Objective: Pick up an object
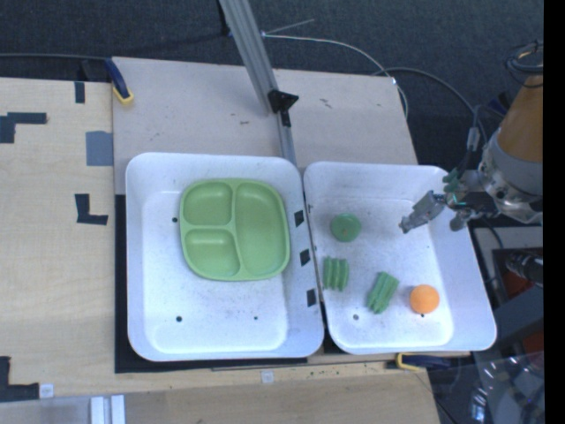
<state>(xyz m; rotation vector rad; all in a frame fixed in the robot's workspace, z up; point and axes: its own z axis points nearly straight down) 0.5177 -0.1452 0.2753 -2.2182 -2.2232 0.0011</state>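
Two shallow white bins side by side on the bench: left bin (150, 325), right bin (468, 316).
Green divided plate (235, 228) flat in the left bin, three compartments, nothing on it.
KUKA arm (521, 140) entering from the right, over the right bin's far right rim.
Gripper (434, 210) above the upper right part of the right bin, fingers spread apart, nothing between them.

Candidate objects, all in the right bin, well apart from the gripper:
- Ridged green piece (382, 291), lower centre, tilted.
- Ridged green piece (335, 274), beside the left wall.
- Round green object (345, 228), upper left.
- Orange ball (425, 299), lower right, just beside the tilted ridged piece.

Probable hazards:
- Ball: likely to roll away under off-centre finger contact.
- Piece beside the wall: finger collision with the rim possible.
- Ball and tilted piece close together: risk of nudging one while closing on the other.
- Descent at the present position: closure on bare bin floor.
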